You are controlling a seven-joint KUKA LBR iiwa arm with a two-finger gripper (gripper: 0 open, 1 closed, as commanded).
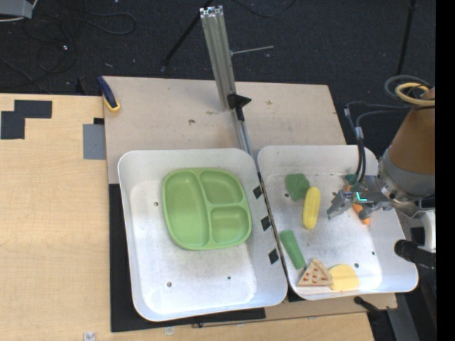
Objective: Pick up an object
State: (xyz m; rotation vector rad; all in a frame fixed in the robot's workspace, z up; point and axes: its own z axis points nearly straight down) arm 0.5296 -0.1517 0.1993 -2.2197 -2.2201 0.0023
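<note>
gripper (346, 203) low in right bin (384, 279), fingers apart, holding nothing | corn (311, 207) mid-bin, just beside gripper | likely light, stiff, slick plastic; grasp across its middle

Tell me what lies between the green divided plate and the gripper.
In the camera view, between the green divided plate and the gripper lie the bins' adjoining rims, a green block and the yellow corn cob.

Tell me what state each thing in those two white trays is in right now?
Green plate: lying flat in the left bin, nothing on it.
Corn cob: lying loose in the right bin.
Green block: lying beside the corn.
Green stick: lying flat.
Pizza slice: flat, touching the yellow block.
Gripper: low over the right bin, holding nothing.
</note>
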